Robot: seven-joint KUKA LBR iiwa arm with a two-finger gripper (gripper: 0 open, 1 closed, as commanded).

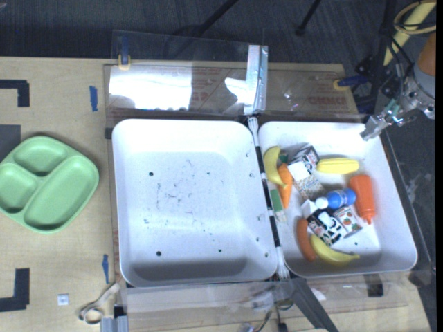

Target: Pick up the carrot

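Observation:
The carrot [363, 196], a fat orange piece, lies near the right wall of the right bin [398, 237], just right of a blue-capped bottle [336, 200]. My gripper [377, 124] hangs over the bin's far right corner, well above and behind the carrot and apart from it. Nothing shows in its grasp. The arm's wrist [422, 81] comes in at the upper right edge.
The right bin also holds a yellow banana [273, 164] at the left, a yellow piece [337, 165], small printed cartons [331, 224], another banana [333, 254] at the front and orange pieces [303, 235]. The left bin [124, 185] adjoins it. A green divided plate [45, 182] sits far left.

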